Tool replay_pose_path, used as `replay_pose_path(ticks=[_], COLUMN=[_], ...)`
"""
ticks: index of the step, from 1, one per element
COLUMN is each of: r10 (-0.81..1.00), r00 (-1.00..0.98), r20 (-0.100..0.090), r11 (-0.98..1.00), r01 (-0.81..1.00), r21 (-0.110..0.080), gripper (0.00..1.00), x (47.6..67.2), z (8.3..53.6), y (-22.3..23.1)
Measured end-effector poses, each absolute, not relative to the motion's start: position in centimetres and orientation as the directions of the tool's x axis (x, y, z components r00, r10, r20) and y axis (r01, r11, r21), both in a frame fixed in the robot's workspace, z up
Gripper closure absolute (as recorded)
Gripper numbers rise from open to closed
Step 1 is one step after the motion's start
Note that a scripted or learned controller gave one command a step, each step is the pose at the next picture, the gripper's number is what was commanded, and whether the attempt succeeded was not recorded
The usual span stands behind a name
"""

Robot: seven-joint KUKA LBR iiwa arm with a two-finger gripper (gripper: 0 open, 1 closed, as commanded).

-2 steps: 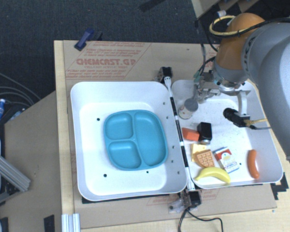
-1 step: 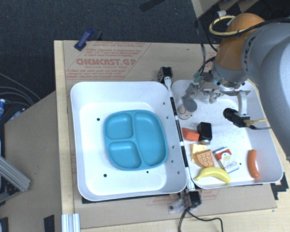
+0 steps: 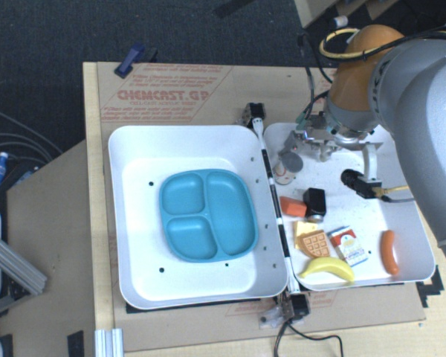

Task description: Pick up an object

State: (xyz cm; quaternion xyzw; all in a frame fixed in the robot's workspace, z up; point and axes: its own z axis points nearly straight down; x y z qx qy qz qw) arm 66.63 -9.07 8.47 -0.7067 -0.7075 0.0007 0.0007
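The grey arm (image 3: 420,117) with its orange band is reaching in from the right, hanging over the far end of the right bin (image 3: 412,270). The left bin (image 3: 130,214) is holding a blue divided plate (image 3: 207,214) near its middle. The gripper (image 3: 321,141) is hovering low above the right bin's far corner, and whether it is spread or closed I cannot tell, since the wrist is covering it. Nearer in the right bin a yellow banana (image 3: 327,269) is lying along the near wall, with a waffle (image 3: 314,242) just beyond it, a small red and white carton (image 3: 349,245) beside that, and a sausage (image 3: 389,251) off to the right. An orange carrot-like piece (image 3: 293,207) is touching a black block (image 3: 315,201).
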Motion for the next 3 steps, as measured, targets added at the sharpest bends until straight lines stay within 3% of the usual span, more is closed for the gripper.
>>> replay_pose_path(ticks=[1,2,3], r10=[1.000,1.000,1.000], r00=[-0.002,-0.002,0.000], r20=[-0.001,-0.001,0.000], r11=[0.002,0.002,0.000], r01=[1.000,1.000,1.000], r21=[0.000,-0.001,-0.003], gripper=[1.00,0.00,0.00], x=[66.7,66.7,65.5], z=[9.6,9.5,8.5], y=[-9.0,-9.0,-9.1])
